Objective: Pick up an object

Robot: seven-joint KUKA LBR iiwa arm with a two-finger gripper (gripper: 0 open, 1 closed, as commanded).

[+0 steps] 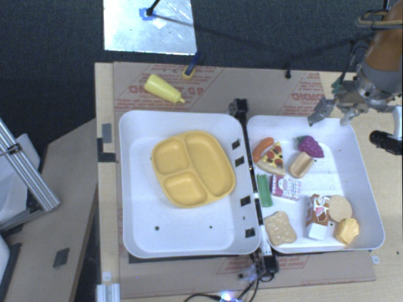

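We see the gripper (pixel 333 114) open over the right bin's (pixel 362 168) far edge, grapes (pixel 311 146) and hot dog (pixel 301 164) close below

A yellow bottle (pixel 163 88) lies on the bench (pixel 252 83) at upper left, below a shiny metal sheet (pixel 150 16).
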